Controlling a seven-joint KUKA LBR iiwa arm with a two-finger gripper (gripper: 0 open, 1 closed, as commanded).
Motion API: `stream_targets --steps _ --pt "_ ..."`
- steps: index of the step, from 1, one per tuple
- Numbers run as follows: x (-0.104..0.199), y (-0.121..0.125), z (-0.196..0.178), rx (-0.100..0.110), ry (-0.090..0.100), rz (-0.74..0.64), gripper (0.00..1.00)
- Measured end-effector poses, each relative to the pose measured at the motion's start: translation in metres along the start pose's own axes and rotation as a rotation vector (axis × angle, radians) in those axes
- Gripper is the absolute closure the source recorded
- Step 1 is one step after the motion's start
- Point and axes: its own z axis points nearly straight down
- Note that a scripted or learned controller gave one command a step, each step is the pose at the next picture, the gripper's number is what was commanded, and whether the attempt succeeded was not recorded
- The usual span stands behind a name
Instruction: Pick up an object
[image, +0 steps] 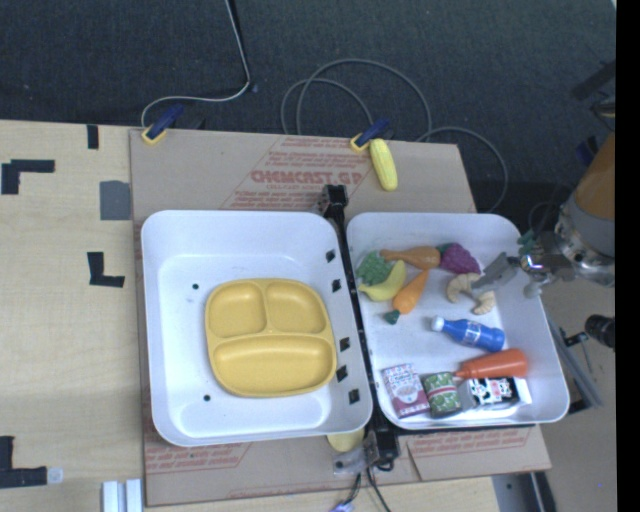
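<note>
Two metal fingers are sticking out of the claw at the right bin's far right side, and I honestly can't tell whether they're spread or pinched, since that patch is too blurry. Nothing is showing between them, so I'm calling it empty-handed. Closest to it is the pale beige mushroom-shaped toy, lying just beside the tips. Further out, the blue plastic bottle and the orange carrot toy are sitting near the middle, with the purple lumpy toy behind them. Over in the left bin, the yellow divided plate is lying well apart. I'm guessing the risk is crowding: those toys are sitting close together, so fingers coming down might nudge one aside or catch two.
</note>
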Motion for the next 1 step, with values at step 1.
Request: stream_targets --steps 1 --pt "-0.0206 0.0552 0.1443 -0.007 -0.006 -0.002 0.0"
